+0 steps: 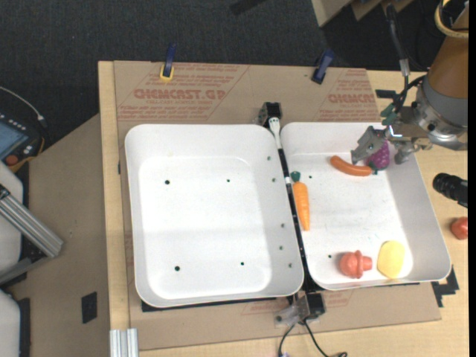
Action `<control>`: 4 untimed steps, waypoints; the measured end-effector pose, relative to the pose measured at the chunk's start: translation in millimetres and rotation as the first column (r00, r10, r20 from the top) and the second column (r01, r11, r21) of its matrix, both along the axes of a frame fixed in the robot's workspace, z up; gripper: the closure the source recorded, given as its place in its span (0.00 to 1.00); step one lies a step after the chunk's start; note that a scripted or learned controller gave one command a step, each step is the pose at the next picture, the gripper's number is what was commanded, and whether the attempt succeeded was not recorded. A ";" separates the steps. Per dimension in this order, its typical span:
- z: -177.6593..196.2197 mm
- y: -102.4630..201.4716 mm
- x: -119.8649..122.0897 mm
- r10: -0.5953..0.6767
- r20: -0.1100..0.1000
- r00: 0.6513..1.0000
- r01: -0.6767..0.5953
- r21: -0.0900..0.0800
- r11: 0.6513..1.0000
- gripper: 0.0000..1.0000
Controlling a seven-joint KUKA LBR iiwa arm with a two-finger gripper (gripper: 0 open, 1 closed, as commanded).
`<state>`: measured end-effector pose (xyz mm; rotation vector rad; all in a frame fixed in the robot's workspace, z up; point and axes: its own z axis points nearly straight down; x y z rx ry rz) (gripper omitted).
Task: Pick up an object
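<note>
Camera view shows the gripper [376,149] low over the far right of the right bin [416,222], at a purple object [381,155] that lies partly under it, with one end of an orange sausage-shaped piece [349,166] just beside. Whether the fingers are wide, narrow or closed on anything cannot be told; the purple object is not clearly between them. To do this step well, the grasp should centre on the purple object alone, clear of the sausage piece and the bin wall, and close fully before any lift. The arm reaches in from the right, wrist bent downward over the bin's far corner. A carrot [300,205], a red piece [355,263] and a yellow piece [391,259] lie well apart.
</note>
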<state>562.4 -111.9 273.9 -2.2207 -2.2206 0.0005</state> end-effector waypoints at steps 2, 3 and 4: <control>189.1 -116.0 -84.3 -0.004 0.018 1.000 0.005 -0.010 1.000 0.00; 263.8 -112.2 -68.4 0.002 0.014 1.000 -0.002 -0.007 1.000 0.00; 97.2 -89.4 -70.8 0.000 -0.003 1.000 0.000 0.002 1.000 0.00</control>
